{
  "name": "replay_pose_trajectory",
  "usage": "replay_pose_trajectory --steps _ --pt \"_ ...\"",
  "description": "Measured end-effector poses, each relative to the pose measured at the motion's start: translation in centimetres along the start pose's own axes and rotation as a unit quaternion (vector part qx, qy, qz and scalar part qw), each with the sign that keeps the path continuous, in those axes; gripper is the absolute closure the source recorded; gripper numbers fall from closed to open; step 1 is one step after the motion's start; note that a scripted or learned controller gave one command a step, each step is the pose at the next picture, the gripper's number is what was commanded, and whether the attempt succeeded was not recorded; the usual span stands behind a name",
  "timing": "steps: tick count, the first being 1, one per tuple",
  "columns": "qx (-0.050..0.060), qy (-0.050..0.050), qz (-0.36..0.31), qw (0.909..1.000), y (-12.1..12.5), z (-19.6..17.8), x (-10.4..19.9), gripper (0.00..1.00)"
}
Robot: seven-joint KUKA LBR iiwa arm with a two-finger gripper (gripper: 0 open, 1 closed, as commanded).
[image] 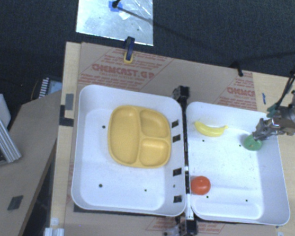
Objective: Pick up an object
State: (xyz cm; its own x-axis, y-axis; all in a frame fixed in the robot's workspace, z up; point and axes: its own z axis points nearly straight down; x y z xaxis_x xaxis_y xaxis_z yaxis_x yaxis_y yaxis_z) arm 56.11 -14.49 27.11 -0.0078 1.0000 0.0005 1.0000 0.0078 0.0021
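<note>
In the camera view, two white bins are seen side by side on the desk (158, 71), which is covered with brown card. The left bin (83, 187) is in the middle of the frame. A yellow tray (139, 136) with three parts is laid flat inside it, a little above the middle of the bin.

The right bin (264, 209) is at the right of the frame. Three small things are seen in it. A yellow banana (210, 129) is laid near the upper left corner of this bin. A round orange ball (200, 185) is placed low on the left side, just beside the wall between the bins. A small green thing (251, 142) is found near the upper right of the bin, well apart from the ball.

The grey arm is seen at the right edge of the frame. The hand (262, 132) is held just above the green thing, at its upper right side, and seems to touch it. It cannot be told if the hand is open or closed, and the green thing is not seen to be lifted.

A shiny silver sheet (117, 9) is laid at the top of the frame, above the desk.
</note>
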Motion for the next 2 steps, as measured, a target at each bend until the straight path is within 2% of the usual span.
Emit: replay_pose_trajectory --steps 2 --pt "0.001 0.000 -0.001 1.0000 1.0 1.3 11.1 1.00"
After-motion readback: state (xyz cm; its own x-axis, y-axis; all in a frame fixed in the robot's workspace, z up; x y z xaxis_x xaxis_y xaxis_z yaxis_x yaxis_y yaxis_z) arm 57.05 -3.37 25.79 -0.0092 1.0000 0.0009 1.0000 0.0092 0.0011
